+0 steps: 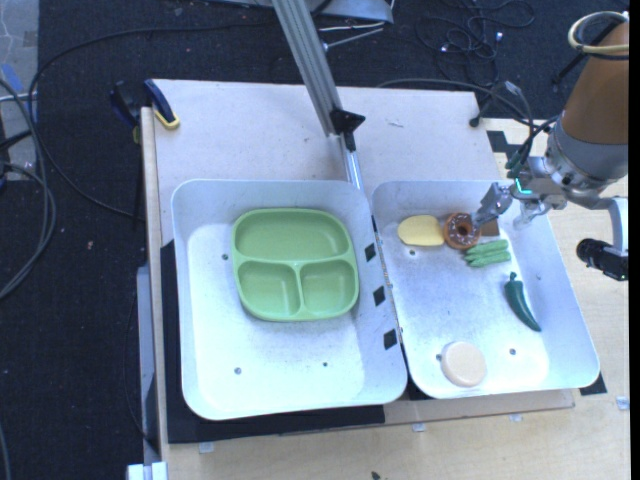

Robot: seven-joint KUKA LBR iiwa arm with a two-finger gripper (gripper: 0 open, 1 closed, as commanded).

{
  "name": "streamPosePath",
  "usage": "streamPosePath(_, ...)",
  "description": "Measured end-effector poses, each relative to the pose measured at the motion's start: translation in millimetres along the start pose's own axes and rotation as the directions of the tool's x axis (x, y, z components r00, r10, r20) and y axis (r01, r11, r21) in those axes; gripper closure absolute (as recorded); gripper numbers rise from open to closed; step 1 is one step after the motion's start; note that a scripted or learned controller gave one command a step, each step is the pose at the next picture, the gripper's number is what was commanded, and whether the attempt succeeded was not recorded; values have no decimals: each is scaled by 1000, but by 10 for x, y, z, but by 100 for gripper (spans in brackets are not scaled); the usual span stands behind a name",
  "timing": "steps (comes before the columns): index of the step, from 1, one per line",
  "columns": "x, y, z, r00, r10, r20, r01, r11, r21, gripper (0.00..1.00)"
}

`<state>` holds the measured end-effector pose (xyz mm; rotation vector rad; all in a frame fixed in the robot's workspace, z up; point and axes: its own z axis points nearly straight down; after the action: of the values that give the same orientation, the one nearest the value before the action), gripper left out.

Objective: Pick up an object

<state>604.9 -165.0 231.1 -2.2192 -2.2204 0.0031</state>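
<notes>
**Tool poised over the right bin's far corner**

While the arm [598, 98] reaches in from the right, its tool [497, 204] hangs at the far edge of the right bin [560, 298], just beside the donut [461, 230]. Whether it is wide or narrow I cannot tell; the tip is small and blurred against the bin wall, and nothing shows between its tips.

The likeliest target, judging by closeness, is the donut, which touches the yellow piece [421, 231] on its left and sits just above the green beans [487, 255]. That crowding is the difficulty. A good grasp probably means coming straight down and centred on one item, so the neighbours are not pushed or caught along with it. The donut's rounded rim could slip out sideways, so a squeeze across its middle looks safest. The nearby bin wall leaves little room on the far side, which argues for a slow descent.

The right bin also holds a dark green pepper [520, 302] near its right side, well apart from the cluster, and a pale round disc [464, 363] at its near edge. Either would be an easier, isolated pick. The left bin [200, 368] holds a green divided tray [296, 264] with three compartments, lying flat near the middle. Both bins rest side by side on the surface [250, 128].
</notes>
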Motion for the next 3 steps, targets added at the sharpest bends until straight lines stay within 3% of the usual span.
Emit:
streamPosePath(1, 0, 8, -14, 1000, -1, 1, 1, 1000, -3, 0)
streamPosePath(3, -12, 82, 1221, 1000, 0, 0, 0, 1000, 1, 0)
